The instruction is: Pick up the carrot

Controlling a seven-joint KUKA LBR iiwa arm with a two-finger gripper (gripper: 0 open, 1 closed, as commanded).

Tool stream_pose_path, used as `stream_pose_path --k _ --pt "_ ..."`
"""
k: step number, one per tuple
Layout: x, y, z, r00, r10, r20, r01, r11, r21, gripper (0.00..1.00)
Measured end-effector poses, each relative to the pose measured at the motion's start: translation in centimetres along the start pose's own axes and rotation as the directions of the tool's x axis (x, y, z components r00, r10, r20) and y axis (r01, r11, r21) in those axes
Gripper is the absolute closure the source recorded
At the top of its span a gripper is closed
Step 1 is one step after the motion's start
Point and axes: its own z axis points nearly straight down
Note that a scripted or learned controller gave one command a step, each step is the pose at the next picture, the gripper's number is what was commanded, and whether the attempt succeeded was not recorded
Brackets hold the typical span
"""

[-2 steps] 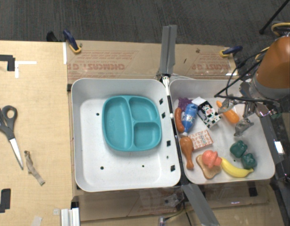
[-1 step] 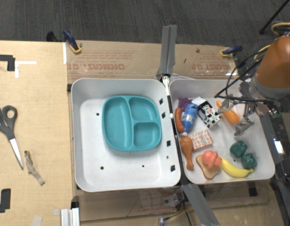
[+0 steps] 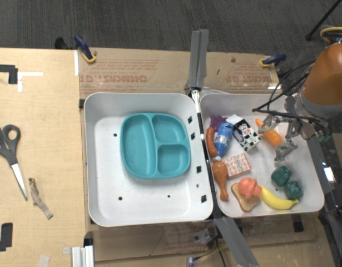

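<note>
The carrot (image 3: 271, 134) is a short orange piece in the right bin (image 3: 315, 174), toward its back right. My gripper (image 3: 286, 144) hangs over that bin just right of the carrot, below the orange wrist band. The carrot's right end lies right next to the gripper's metal parts. I cannot make out whether it is touching them or is held.
The right bin also holds a black-and-white carton (image 3: 246, 133), a blue bottle (image 3: 223, 138), a drumstick (image 3: 220, 175), a banana (image 3: 278, 200), green toy vegetables (image 3: 286, 181) and other toy food. A teal divided plate (image 3: 156, 145) lies in the left bin (image 3: 98, 166). Scissors (image 3: 9, 149) lie on the bench at the left.
</note>
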Motion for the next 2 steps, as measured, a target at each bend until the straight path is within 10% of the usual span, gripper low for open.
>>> stream_pose_path --k 2 --pt "-0.53 -0.16 -0.01 1.0 -0.026 0.0 0.026 1.0 0.002 0.0"
